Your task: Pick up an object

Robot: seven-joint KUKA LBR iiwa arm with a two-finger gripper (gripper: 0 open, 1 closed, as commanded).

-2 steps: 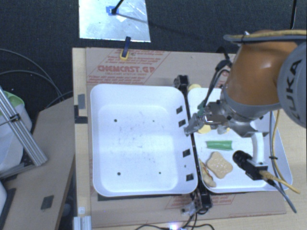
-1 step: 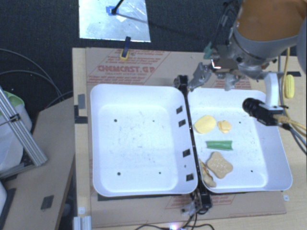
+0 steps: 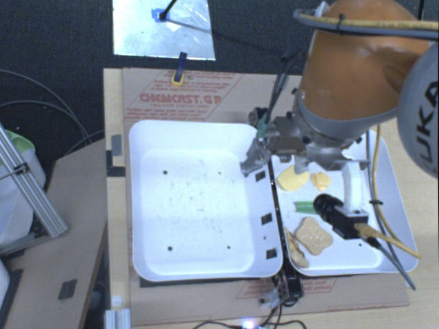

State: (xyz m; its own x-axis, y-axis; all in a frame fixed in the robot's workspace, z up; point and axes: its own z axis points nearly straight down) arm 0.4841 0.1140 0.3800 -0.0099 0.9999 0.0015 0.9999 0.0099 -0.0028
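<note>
My gripper hangs over the ridge between the two bins, at the upper right corner of the left bin. Nothing shows in it. In the right bin, just right of the gripper, lie a pale yellow piece and a smaller yellow piece. Below them are a thin green stick, a tan cracker-like slab and a second tan piece near the front left corner. The arm's wide orange body hides the far part of the right bin.
Both bins rest on a cardboard sheet on the bench. A shiny metal plate lies beyond it at the back. An aluminium frame stands at the far left.
</note>
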